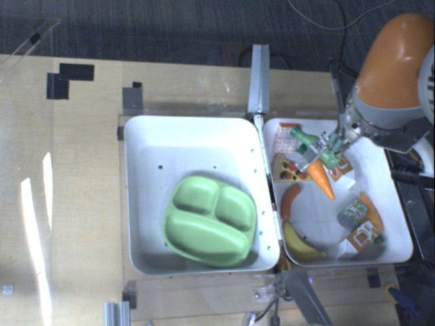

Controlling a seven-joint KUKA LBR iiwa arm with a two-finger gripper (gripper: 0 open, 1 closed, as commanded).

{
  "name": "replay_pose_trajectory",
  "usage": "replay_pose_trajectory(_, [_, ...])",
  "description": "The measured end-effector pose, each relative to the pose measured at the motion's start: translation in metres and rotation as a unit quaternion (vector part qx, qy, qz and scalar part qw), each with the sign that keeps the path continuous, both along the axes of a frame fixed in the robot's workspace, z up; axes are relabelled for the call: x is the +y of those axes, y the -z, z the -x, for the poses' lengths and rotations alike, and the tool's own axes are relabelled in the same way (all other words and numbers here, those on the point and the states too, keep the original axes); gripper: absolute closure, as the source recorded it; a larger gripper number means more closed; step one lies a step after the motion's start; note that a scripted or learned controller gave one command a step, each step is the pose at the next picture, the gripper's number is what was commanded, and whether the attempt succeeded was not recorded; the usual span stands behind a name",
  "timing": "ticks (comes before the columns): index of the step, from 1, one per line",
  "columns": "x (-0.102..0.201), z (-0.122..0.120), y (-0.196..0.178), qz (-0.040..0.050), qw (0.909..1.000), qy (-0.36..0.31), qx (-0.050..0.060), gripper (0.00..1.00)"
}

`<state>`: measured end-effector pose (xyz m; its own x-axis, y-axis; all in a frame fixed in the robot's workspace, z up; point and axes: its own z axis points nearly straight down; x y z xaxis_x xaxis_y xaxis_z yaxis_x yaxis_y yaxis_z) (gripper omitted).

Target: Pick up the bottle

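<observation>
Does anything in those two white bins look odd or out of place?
The green divided plastic tray lies upside down and askew in the left white bin. In the right white bin, toy food sits in a loose jumble.

Left of the pincer [331, 143], a pale green divided plate [211, 221] lies in a white bin [139, 202]. Just below the pincer sits an orange carrot [321, 178]; further below, a yellow banana [300, 242] and an orange printed carton [368, 228]. The desk [75, 202] is light wood.
</observation>
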<state>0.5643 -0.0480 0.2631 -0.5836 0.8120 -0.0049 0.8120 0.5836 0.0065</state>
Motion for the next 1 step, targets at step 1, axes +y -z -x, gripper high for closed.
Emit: replay_pose_trajectory(1, [-0.0057, -0.0801, -0.1549, -0.0002, 0.9990, 0.045, -0.001, 1.00])
